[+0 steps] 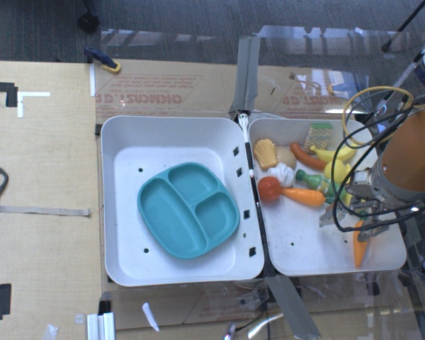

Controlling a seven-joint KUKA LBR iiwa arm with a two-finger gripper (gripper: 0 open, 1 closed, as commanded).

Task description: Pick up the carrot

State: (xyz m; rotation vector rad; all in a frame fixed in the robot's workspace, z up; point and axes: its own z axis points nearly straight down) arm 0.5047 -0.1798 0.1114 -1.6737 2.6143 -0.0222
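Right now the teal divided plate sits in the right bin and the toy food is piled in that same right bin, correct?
Not quite. The camera view shows the teal divided plate in the left bin, on its own. The toy food, including the carrot, is indeed piled in the right bin.

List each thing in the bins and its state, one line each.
teal divided plate: flat in the left bin, nothing on it.
carrot: lying on its side in the right bin, free.
second carrot: lying near the bin's right edge, under the arm.
tomato: resting beside the carrot.
banana: lying among the toys.
end effector: low over the right bin; grip unclear.
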